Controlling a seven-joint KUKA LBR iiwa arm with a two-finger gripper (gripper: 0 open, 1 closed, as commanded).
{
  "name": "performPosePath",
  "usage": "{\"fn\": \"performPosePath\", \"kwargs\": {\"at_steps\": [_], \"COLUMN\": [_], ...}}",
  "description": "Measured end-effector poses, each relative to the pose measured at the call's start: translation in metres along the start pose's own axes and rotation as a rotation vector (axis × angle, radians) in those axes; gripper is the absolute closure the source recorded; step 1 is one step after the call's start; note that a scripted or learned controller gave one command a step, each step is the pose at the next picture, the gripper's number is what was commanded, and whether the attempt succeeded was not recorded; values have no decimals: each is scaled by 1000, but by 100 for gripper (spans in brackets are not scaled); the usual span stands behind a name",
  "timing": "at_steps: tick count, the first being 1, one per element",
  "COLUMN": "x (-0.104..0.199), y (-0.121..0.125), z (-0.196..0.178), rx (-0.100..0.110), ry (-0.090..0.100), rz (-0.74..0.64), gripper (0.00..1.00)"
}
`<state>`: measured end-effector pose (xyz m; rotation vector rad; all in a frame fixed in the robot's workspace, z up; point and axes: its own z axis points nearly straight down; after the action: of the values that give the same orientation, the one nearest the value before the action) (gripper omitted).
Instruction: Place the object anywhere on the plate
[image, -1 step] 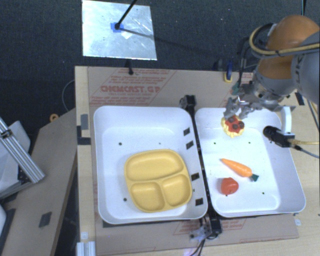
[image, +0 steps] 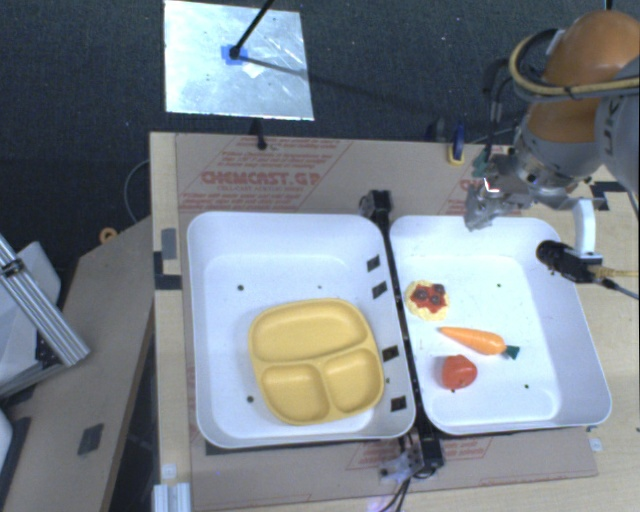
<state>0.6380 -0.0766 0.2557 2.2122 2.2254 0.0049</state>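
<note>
I see the arm (image: 585, 75) coming in from the upper right, orange band up top, wrist angled down and left. The gripper (image: 480, 218) hangs at the far rim of the right bin (image: 560, 400), near that bin's back left corner. It looks raised above the bin floor, well apart from all three items. Too small and blurred for me to say how far the hand is open; I can't make out anything held in it.

Right bin holds three things, clustered toward its left half:
- pizza (image: 428, 299), small slice with red and dark toppings, nearest the divider between bins
- carrot (image: 474, 341), lying on its side just below the pizza, green end pointing right
- tomato (image: 459, 372), just below the carrot, near but apart from it

Left bin (image: 230, 260) holds the plate (image: 315, 358), yellow, three compartments, sitting in the lower middle of the bin, rotated slightly. All three compartments show bare yellow.
</note>
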Motion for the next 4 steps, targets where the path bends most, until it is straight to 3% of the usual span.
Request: {"fn": "performPosePath", "kwargs": {"at_steps": [3, 4], "x": [112, 153], "y": [-85, -102], "z": [11, 27], "rx": [7, 6], "ry": [2, 2], "rz": [-2, -3], "gripper": [100, 100]}}
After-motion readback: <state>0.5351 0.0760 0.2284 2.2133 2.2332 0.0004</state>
